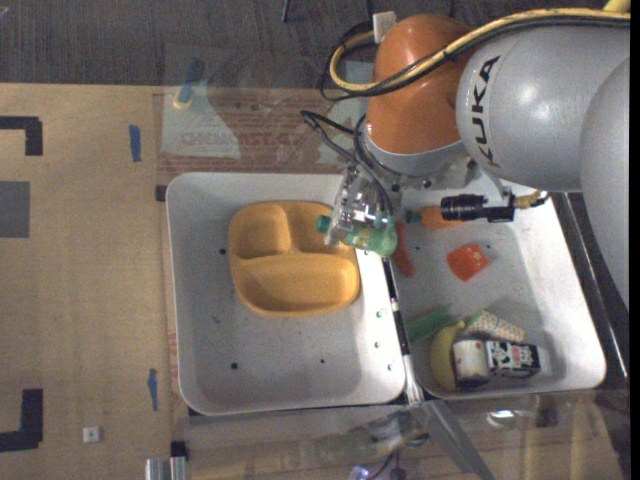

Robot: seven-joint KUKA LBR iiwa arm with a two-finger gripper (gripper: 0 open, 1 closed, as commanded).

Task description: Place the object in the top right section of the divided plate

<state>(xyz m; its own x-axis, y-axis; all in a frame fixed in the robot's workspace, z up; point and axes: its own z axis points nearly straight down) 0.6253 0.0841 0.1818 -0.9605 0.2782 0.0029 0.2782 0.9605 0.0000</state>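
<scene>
The yellow divided plate (pixel 290 286) lies in the left bin (pixel 200 318), with two small sections at the top and one wide section below. My gripper (pixel 358 226) hangs over the plate's right rim, beside the top right section (pixel 312 236). It is shut on a light green object (pixel 368 238), which sticks out below the fingers above the wall between the two bins. A teal bit (pixel 323 225) shows at the object's left end. The arm's orange band and grey wrist hide the bins' back edge.
The right bin (pixel 560 298) holds an orange-red piece (pixel 467 260), an orange stick (pixel 435 216), a red piece (pixel 403 260), a green item (pixel 428 323), a yellow fruit (pixel 443 348) and a printed carton (pixel 497 358). Brown board lies left of the bins.
</scene>
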